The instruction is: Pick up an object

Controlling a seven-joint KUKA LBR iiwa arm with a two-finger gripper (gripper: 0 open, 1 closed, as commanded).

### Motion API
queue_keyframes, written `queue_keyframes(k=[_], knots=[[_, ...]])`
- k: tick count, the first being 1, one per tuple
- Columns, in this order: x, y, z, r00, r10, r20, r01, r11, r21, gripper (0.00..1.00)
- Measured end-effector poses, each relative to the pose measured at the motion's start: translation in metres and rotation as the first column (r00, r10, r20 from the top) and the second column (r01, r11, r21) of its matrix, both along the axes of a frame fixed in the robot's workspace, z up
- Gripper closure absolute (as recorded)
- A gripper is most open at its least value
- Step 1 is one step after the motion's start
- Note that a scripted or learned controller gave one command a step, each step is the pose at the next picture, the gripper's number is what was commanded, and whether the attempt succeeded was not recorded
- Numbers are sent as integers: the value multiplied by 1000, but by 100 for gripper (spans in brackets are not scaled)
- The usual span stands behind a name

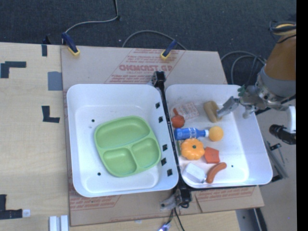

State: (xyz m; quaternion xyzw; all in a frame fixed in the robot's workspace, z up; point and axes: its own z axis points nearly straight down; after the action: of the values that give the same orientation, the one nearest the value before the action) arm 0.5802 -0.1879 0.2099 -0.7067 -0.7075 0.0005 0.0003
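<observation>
Gripper [226, 109] hangs over the right bin [250, 148], finger state impossible to tell, its tip beside the tan block [210, 110]. Toys crowd toward nine o'clock; bare floor lies toward three.

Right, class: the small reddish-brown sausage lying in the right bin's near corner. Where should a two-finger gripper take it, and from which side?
Probably the middle of the small reddish-brown sausage, coming straight down from above. It lies flat and slanted, so the fingers should close across its narrow width. Its lower end sits against the white block, so mid-body or the upper half, with bare bin floor alongside, looks freer. The gripper is over the tan piece.
</observation>
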Motion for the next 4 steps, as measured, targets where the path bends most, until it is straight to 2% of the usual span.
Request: queue_keyframes(k=[1, 2, 3, 4], knots=[[27, 7, -123, 1000, 2, 6, -2, 1000, -1, 0], [73, 16, -127, 999, 7, -46, -7, 1000, 2, 0], [36, -4, -123, 1000, -1, 5, 1, 1000, 0, 0], [88, 26, -124, 1000, -1, 3, 1, 1000, -4, 0]])
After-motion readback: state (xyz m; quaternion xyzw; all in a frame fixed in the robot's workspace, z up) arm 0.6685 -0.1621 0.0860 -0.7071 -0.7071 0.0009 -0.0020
